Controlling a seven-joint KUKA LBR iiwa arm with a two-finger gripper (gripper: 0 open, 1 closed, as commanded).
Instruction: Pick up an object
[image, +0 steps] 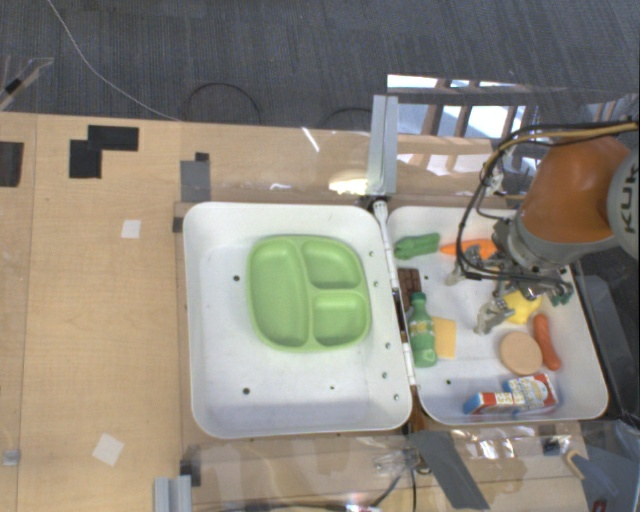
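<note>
Right bin (590, 395): green bottle (422, 330) lies lengthwise, cap up-frame.

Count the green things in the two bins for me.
3. A green divided plate lies in the left bin. In the right bin, a green pickle-shaped piece sits near the top-left corner, and a green bottle lies along the left wall. The arm may hide others.

Arm (590, 200) enters from the right edge of the camera view, wrist pitched down toward the counter. Orange band (565, 190) sits just above the wrist, facing the camera; grey link visible at far right. Black cables loop from the wrist's upper left side and down around it. Gripper (497, 312) hangs below the wrist housing, pointing down and slightly left. Jaws' state not readable from this angle.
</note>
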